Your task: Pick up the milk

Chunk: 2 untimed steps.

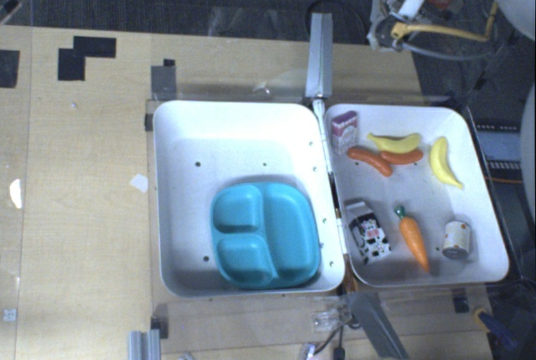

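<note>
The milk carton (367, 232), white with black cow patches and a grey top, lies in the right bin (490, 208), near that bin's front left corner and close to the divider between the two bins. Just to its right lies a carrot (412, 240), tip pointing toward the front, and beyond that a small tin can (456, 239) on its side. Toward the back of the same bin, a small purple-and-white carton (343, 132) stands in the left corner, with a sausage (370, 160) beside it, touching a banana (396, 143); a second banana (444, 162) lies further right. The left bin (184, 182) holds a blue compartment tray (265, 234). The gripper (394, 11) hangs high over the bench's (75, 208) far edge, well apart from the milk; whether its jaws are open or closed I cannot tell.
</note>
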Tool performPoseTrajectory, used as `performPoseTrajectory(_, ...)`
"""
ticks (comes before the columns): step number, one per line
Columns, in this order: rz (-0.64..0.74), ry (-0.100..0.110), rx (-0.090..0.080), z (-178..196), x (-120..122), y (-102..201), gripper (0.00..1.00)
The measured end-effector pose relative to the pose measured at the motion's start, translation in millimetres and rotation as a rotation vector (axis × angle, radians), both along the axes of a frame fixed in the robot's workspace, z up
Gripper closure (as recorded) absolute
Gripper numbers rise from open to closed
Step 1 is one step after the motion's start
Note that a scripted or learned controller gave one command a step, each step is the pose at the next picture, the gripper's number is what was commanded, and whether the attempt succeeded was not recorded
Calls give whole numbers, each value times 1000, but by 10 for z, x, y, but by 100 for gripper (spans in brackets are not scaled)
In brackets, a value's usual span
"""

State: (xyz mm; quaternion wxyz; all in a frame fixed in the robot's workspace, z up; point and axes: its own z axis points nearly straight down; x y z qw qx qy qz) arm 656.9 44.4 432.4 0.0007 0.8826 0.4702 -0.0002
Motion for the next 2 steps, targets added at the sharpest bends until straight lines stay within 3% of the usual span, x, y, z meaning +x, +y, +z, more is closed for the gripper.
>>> performPoseTrajectory(1,0,-1,0,6,0,-1,0)
performPoseTrajectory(2,-78,4,1,-2003,25,-467,0)
